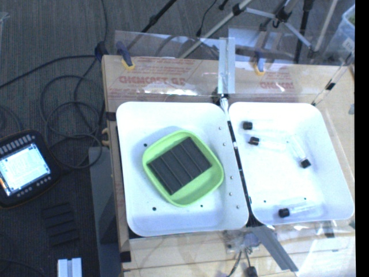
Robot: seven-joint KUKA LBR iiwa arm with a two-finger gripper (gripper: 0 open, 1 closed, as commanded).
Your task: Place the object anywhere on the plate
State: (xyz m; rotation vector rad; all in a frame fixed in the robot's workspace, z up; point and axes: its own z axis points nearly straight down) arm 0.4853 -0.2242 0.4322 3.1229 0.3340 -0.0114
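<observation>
Object: dark grey ribbed rectangular slab [179, 165], lying flat on green plate [153, 153] in left bin [130, 126]; gripper state indeterminable

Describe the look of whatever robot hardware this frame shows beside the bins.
A black handheld control pad with a lit bluish-white screen and a row of small buttons along its top edge. Thin black cables trail over the grey carpet nearby.

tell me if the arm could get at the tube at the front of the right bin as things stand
Probably yes: the clear tube with the black cap lies alone near the front wall of the right bin, nothing over or against it, apart from the other tubes.
</observation>
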